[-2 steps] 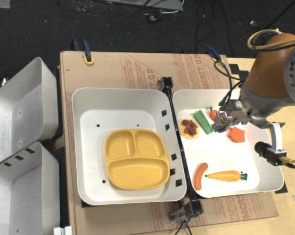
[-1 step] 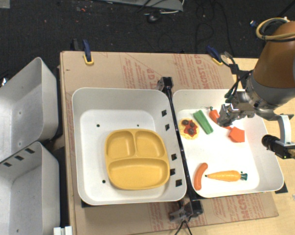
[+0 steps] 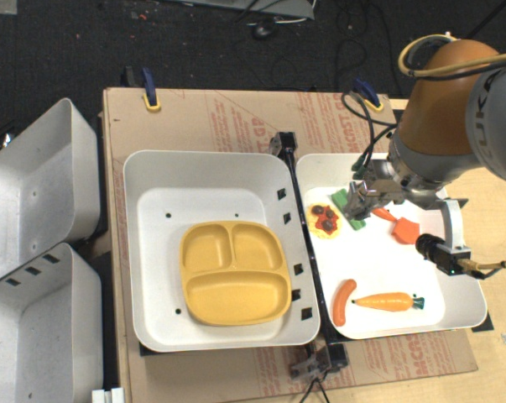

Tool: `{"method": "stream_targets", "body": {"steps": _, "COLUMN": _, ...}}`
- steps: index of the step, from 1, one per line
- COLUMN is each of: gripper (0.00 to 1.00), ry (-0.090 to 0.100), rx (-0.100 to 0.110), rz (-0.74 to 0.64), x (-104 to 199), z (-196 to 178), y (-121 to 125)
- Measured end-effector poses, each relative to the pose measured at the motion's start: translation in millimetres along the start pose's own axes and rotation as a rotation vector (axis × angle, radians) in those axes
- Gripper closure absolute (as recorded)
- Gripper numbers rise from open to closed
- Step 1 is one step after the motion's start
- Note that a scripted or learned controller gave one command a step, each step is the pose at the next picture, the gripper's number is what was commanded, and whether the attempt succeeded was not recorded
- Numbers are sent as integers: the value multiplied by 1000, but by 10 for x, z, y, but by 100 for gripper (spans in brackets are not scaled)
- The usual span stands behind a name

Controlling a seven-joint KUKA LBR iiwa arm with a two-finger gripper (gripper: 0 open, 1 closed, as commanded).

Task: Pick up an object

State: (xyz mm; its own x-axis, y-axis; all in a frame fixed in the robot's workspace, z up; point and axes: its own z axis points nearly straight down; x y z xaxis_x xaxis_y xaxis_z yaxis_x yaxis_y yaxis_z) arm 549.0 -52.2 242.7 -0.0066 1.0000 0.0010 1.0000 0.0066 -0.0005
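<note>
Camera view. Two white bins sit side by side on a brown board. The left bin [image 3: 143,225] holds a yellow divided tray [image 3: 234,273] lying flat near its middle. The right bin [image 3: 466,309], taken here as the landmark, holds the loose objects. Near its left wall lies a small yellow disc topped with dark red berries [image 3: 325,220]. Just right of the disc lies a green piece [image 3: 346,205], partly covered by the gripper. Toward the bin's right side lies an orange-red block [image 3: 402,227]. Along the bin's near edge lie a red sausage [image 3: 343,300], curved and close to the left wall, and a carrot [image 3: 387,302] lying crosswise beside it, its green tip pointing right. The arm enters over the bin's far right corner. The gripper [image 3: 363,198] hangs over the bin's far left part, above the green piece; whether it is wide, narrow or holding anything cannot be told.
</note>
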Motion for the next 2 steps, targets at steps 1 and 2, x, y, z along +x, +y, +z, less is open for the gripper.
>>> {"method": "stream_targets", "body": {"steps": 1, "gripper": 100, "ry": 1, "rx": -2, "rz": -2, "x": 600, "z": -46, "y": 89}}
{"method": "stream_targets", "body": {"steps": 2, "gripper": 100, "ry": 0, "rx": 2, "rz": -1, "x": 1161, "z": 131, "y": 129}}
